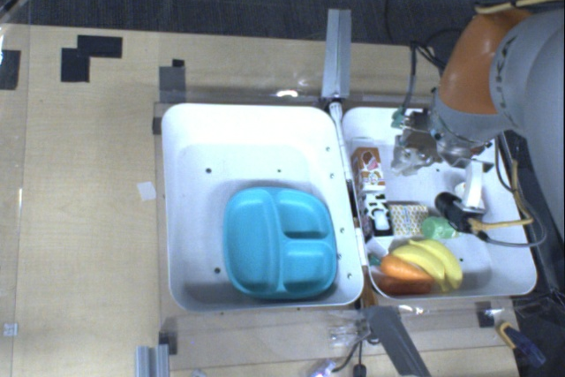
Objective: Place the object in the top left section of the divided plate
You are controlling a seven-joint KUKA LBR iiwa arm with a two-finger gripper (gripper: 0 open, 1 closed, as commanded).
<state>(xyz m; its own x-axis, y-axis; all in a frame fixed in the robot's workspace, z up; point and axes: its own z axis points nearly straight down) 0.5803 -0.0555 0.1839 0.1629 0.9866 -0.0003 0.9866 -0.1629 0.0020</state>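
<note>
1. Camera view: a smooth turquoise plastic divided plate [281, 243] with rounded corners lies at 6 o'clock in the left bin [185, 190], its sections bare.
2. The right bin [521, 278] holds glossy yellow bananas [433, 260], an orange carrot-shaped piece [406, 272], a green lump [439, 228] and a flat printed packet [368, 168].
3. The metal gripper [415, 150] hangs at that bin's 12 o'clock; whether it grasps anything, I cannot tell.

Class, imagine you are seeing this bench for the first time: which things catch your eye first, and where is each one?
The bright blue divided plate stands out at once, lying in the left white bin with its sections bare. Next come the yellow bananas and an orange vegetable, heaped in the near corner of the right bin. The grey arm's orange band looms over that bin's far side, with the hand above it.
</note>
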